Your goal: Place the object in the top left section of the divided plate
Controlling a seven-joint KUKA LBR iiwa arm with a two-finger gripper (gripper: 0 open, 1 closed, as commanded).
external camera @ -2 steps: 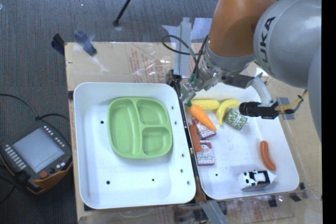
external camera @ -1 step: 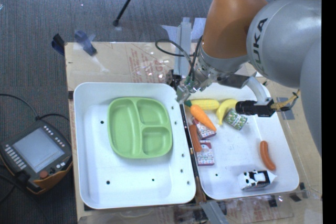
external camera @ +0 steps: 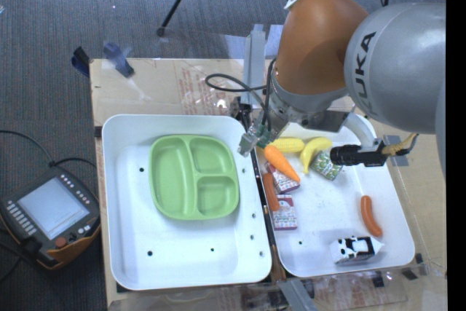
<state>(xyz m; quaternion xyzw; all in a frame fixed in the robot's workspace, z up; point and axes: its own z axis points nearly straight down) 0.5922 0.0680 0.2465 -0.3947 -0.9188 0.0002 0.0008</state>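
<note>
Where lettering shows | arm (external camera: 397,47) reads "UKA" | green divided plate (external camera: 194,176) unmarked

Letters "UKA" (external camera: 366,62) readable in dark print on grey arm housing (external camera: 408,62), running up its curved side, just right of orange band (external camera: 320,40); leading letter cut off by curve. Small cartons (external camera: 285,213) in right bin (external camera: 331,258), below arm, carry red-and-white print, too small to read. Handheld pendant screen (external camera: 49,209), well left of arm: nothing legible.
</note>
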